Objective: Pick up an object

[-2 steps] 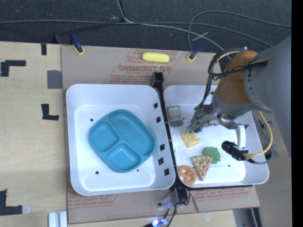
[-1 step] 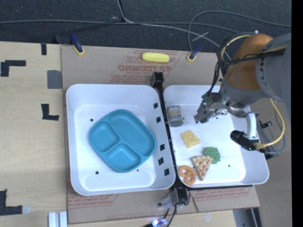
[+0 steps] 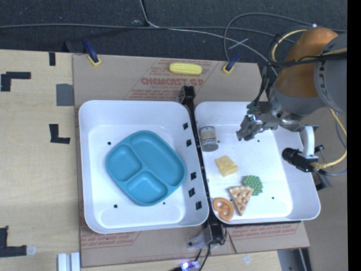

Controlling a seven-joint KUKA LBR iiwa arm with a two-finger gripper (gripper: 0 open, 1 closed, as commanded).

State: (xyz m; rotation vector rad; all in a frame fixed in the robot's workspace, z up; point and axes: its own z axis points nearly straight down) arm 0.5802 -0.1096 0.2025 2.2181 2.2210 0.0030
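The right white bin [image 3: 293,208] holds a small grey can [image 3: 208,138] near its left wall, a yellow cheese wedge [image 3: 226,165], a green bunch of peas [image 3: 252,184], a pizza slice [image 3: 241,197] and a pretzel [image 3: 223,208]. My gripper [image 3: 247,130] hangs over the upper middle of that bin, about a can's width to the right of the can and above the cheese wedge. Nothing shows between its fingers.
The left white bin [image 3: 90,151] holds a blue sectioned plate [image 3: 145,166]. A yellow corn cob [image 3: 185,68] lies on the cardboard behind the bins. Black clips run along the divider between bins. Cables loop behind the arm at upper right.
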